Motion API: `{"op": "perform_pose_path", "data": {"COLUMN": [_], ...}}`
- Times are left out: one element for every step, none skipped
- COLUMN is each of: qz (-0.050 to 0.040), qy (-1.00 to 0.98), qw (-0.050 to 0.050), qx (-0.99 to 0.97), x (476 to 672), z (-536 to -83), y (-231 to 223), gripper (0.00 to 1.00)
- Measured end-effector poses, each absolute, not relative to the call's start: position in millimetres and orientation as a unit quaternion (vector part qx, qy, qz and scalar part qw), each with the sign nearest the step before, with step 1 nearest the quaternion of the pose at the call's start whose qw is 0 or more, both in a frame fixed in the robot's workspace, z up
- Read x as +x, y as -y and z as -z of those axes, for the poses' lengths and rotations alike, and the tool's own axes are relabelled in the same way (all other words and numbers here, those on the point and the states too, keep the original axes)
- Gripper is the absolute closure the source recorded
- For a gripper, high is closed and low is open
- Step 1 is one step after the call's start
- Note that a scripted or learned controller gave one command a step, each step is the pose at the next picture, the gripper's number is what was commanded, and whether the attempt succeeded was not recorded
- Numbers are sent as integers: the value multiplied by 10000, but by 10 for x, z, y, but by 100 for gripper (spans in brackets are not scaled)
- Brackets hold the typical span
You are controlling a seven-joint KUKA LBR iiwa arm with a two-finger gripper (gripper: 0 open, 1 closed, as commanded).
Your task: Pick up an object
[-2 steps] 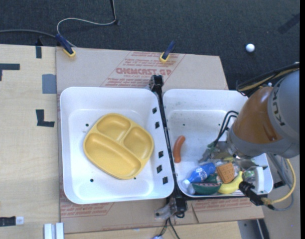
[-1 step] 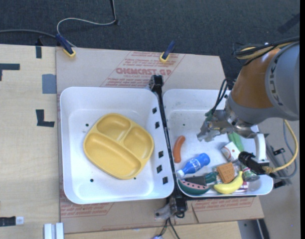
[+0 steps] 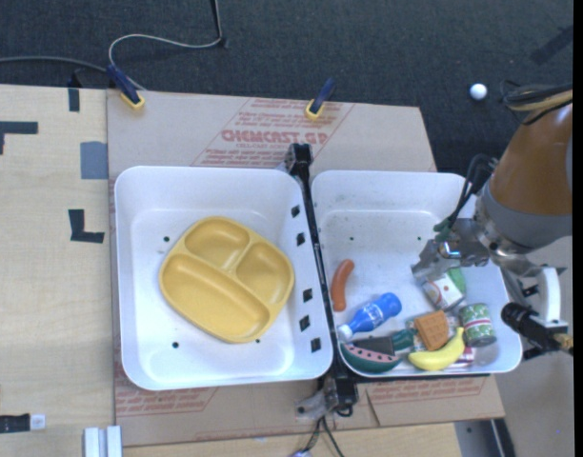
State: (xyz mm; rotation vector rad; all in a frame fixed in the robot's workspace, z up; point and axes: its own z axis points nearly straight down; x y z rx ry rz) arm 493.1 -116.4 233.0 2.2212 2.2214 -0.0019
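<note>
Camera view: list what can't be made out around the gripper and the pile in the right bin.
- Gripper: finger state too small and blurred to read.
- Small green and white item below the gripper: partly covered by it, identity unclear.
- Watermelon slice: lower edge hidden by the right bin wall.
- Arm: cut off at the right edge.

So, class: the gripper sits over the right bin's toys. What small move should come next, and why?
Probably a short descent straight down. The grey two-finger gripper hangs just above the small white-and-green block near the right white bin's far-right side, with nothing seen between its fingers; the yellow plastic banana and blue bottle lie farther off.
</note>
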Motion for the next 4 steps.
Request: {"op": "perform_pose_path", "data": {"qz": [7, 10, -45, -11], "qy": [-7071, -7071, -7073, -7075], "qw": [0, -13, 40, 31], "qx": [7071, 7071, 7069, 7067], "x": [4930, 4827, 4883, 4856], "z": [-2329, -1369, -1017, -858], "y": [1163, 1571, 1507, 1078], "gripper": [0, 0, 0, 0]}}
